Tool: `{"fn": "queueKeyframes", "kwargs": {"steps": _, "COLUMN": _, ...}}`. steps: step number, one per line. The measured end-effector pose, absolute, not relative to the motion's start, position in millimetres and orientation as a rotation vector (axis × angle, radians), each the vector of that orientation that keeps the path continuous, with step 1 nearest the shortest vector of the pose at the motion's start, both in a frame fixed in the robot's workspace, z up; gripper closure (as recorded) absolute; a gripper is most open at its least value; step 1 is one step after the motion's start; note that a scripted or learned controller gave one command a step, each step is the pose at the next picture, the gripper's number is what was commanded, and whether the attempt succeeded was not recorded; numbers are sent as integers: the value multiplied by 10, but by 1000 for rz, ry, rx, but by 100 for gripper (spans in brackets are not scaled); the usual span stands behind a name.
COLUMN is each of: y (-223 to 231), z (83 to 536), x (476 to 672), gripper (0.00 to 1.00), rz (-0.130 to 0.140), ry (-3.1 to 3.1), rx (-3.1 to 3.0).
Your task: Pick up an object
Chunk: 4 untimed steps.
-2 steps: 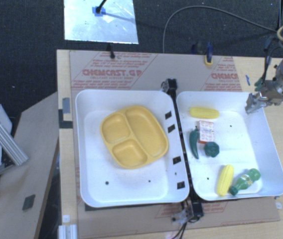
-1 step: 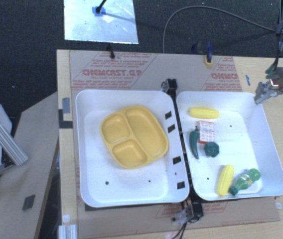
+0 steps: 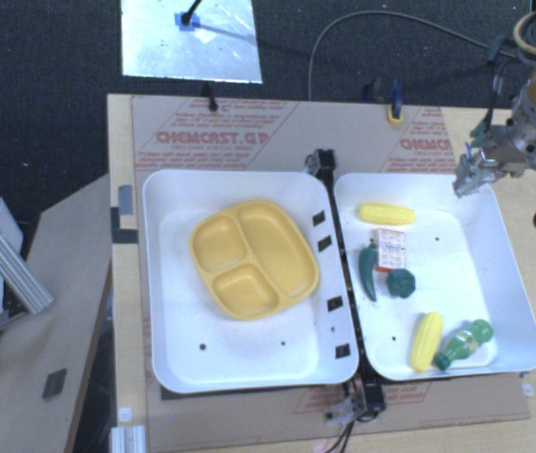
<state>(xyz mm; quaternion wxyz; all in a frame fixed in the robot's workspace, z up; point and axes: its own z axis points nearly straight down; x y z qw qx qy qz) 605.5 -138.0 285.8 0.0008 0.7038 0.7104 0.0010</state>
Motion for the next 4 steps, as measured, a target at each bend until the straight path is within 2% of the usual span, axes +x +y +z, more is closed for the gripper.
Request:
{"fn": "queueKeyframes", "kwargs": {"steps": 1, "y": -825, "z": 2865, "x": 6108, "gripper": 100, "rz": 3, "ry": 2233, "rx": 2209}}
{"fn": "queueKeyframes", "kwargs": {"steps": 3, "y": 139, "z": 2700, "x": 5981, "gripper": 100, "rz": 2, "ry": 2233, "rx": 2211}}
{"fn": "queueKeyframes", "kwargs": {"steps": 4, "y": 570, "z": 2621, "x": 6042, "gripper": 100, "rz": 4, "ry": 2232, "rx": 2211}}
